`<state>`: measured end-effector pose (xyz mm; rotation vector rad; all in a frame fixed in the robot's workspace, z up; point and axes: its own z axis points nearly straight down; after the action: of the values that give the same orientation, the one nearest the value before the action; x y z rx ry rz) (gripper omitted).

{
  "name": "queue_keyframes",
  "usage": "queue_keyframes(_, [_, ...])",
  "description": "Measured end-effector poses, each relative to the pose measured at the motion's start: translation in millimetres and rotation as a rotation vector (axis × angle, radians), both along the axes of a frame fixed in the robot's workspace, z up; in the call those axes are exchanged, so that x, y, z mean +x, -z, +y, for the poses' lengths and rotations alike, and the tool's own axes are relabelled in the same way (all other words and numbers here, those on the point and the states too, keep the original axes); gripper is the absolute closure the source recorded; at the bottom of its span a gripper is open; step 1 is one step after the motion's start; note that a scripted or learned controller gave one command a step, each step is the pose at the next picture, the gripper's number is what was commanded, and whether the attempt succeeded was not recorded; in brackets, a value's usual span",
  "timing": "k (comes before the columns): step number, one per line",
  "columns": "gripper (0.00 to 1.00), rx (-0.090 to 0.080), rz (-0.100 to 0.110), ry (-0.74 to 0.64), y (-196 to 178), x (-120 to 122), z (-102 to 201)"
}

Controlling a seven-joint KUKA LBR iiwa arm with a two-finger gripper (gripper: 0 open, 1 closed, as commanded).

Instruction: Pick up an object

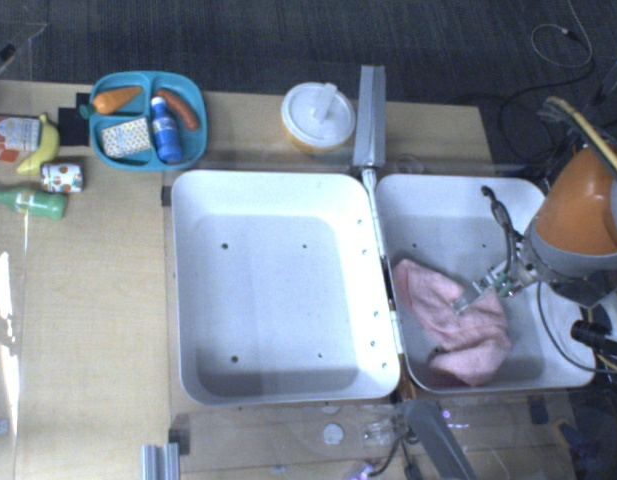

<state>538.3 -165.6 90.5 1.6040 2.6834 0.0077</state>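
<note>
A crumpled pink cloth [454, 320] lies in the right bin [428, 218], toward its front. My gripper [485, 291] reaches in from the right, under the orange band of the arm [579, 208], and its tip is down at the cloth's upper right edge, touching or just above the fabric. The fingers are small and blurred against the cloth. Nothing shows lifted off the bin floor.
The left bin [278, 278] sits beside the right one, with a metal divider post [369, 118] at the back between them. A white lidded cup [319, 116], a blue toy food tray [148, 120] and small toys [38, 168] stand on the bench. Cables [578, 338] trail at right.
</note>
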Motion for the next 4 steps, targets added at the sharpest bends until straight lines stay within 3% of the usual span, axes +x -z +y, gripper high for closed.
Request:
queue_keyframes(1, [0.00,0.008,0.001,0.446,1,53,9])
queue_keyframes(3, [0.00,0.005,-0.005,0.260,0,-24,11])
queue_keyframes(4, [0.00,0.008,0.013,0.601,-50,-33,1])
